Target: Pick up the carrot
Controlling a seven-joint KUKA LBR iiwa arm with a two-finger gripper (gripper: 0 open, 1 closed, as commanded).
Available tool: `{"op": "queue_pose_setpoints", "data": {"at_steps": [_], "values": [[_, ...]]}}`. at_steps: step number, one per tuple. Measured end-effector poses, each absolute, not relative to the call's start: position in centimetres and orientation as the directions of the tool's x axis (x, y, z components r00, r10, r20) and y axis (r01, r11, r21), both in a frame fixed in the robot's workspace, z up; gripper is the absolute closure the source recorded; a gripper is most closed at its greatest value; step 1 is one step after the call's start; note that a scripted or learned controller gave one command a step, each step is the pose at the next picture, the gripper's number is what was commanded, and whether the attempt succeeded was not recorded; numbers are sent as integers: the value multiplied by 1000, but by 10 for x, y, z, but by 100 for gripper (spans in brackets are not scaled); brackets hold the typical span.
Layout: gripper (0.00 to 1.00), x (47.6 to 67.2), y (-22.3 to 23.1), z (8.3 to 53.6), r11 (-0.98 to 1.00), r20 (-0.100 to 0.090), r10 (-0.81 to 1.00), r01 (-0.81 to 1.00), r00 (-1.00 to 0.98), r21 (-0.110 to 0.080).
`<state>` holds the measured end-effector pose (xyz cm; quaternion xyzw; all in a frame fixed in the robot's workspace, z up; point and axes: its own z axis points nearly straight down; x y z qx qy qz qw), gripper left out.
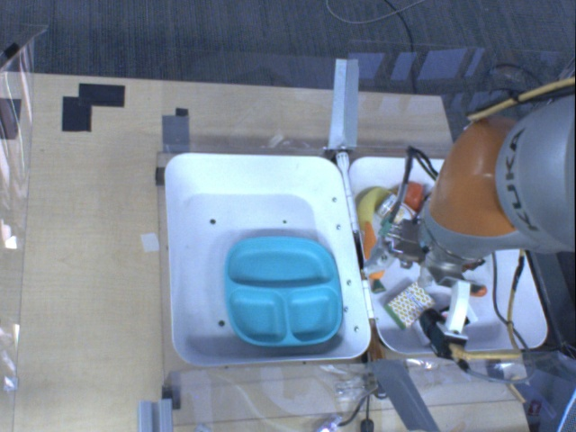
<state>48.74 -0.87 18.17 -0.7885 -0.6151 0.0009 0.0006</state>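
My gripper (396, 241) hangs over the right bin (531, 331); grip state I can't tell; the carrot (413, 194) looks light, stiff, slick; I'd pinch mid-body.

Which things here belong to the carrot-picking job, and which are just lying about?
Belonging to the job: the arm, and an orange piece, perhaps the carrot, in the right bin.

Lying about: blue divided plate, left bin, yellow item, speckled card.

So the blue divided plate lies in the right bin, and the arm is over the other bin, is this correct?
Not quite. The camera view shows the blue divided plate in the left bin, not the right one. The arm is over the other bin, the right bin, as you said.
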Motion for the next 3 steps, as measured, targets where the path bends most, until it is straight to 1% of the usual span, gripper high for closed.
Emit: {"op": "queue_pose_setpoints", "data": {"at_steps": [1, 2, 3], "values": [[0, 512, 5, 250, -142, 0, 990, 990, 142, 2], [0, 497, 4, 191, -316, 0, 949, 949, 316, -1], [100, 499, 5, 200, -313, 0, 950, 950, 313, -1]]}}
